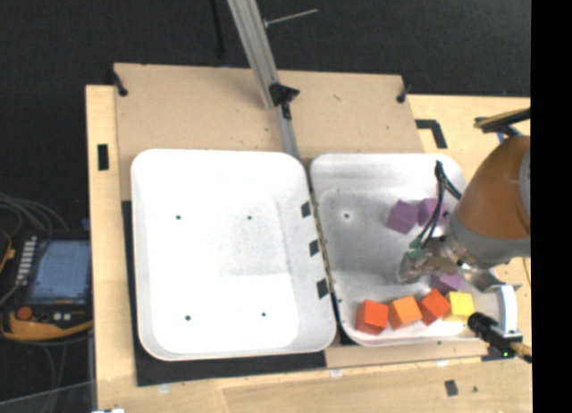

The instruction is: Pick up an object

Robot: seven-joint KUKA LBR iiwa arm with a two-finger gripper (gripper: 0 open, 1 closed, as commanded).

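My end effector point(418, 264) hangs low in the right white shallow plastic bin point(357, 189), just above a purple block piece point(447, 282) that peeks out beneath my wrist; whether it touches that piece I cannot tell, nor whether the end effector is apart or together, since my own arm hides it. A second, larger purple block point(405, 215) lies just up and left of it, near the middle of the bin. Along the bin's near edge sits a row of small cubes: a red-orange cube point(373, 316), an orange cube point(405, 311), another red-orange cube point(434, 305) and a yellow cube point(461, 303), close together and tight against the rim. The left half of this bin's floor is open room. The left white shallow bin point(223, 250) touches it along the shared middle edge. Both rest on the tan wooden desk point(259, 98).
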